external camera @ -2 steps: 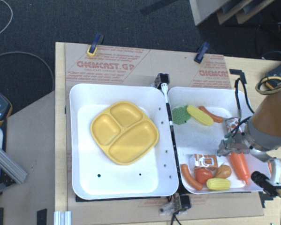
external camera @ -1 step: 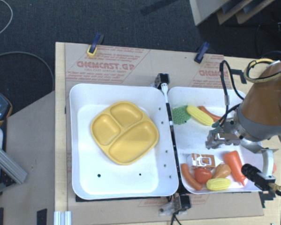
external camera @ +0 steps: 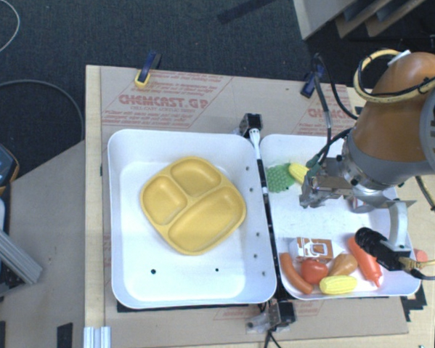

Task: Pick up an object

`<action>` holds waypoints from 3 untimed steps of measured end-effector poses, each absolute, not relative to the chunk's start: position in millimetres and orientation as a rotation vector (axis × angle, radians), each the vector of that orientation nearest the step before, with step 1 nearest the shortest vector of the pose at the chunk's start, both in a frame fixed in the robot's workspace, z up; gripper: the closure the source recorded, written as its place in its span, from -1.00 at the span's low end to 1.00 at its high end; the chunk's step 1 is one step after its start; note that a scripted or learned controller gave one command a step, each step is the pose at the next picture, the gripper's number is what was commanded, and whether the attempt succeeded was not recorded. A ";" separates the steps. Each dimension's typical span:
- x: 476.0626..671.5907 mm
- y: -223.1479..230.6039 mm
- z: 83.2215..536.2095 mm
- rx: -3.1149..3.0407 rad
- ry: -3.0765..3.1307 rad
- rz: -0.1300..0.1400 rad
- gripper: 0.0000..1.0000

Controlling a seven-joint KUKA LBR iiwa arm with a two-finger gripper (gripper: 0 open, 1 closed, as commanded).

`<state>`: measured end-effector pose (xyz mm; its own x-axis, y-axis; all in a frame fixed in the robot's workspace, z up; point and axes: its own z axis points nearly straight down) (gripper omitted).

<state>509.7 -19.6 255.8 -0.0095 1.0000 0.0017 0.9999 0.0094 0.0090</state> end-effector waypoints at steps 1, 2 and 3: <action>479.5 52.0 336.0 2.207 2.231 0.015 1.00; 478.5 136.3 315.9 2.214 2.234 -0.002 1.00; 479.8 106.7 346.7 2.222 2.217 0.006 1.00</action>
